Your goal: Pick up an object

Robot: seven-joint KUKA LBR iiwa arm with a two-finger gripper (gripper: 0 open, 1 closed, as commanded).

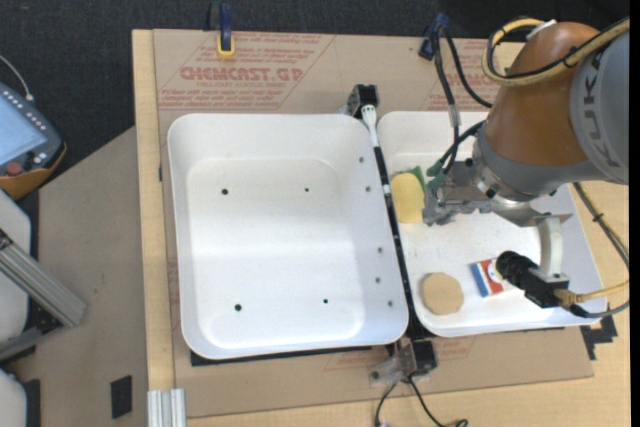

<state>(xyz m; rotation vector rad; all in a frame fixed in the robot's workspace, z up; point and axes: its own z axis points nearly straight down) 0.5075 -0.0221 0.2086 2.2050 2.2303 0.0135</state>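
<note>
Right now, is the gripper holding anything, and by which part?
Cannot be told. The gripper is low beside the yellow sponge in the right bin, its tips hidden.

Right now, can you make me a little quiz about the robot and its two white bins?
1. True or false: the yellow sponge lies in the right bin.
2. Which thing lies nearest the bin's front edge? A) the yellow sponge B) the round tan disc C) the red, white and blue packet
3. Fill in: the robot arm hangs over the ____ bin.

Key: 1 true; 2 B; 3 right.
</note>
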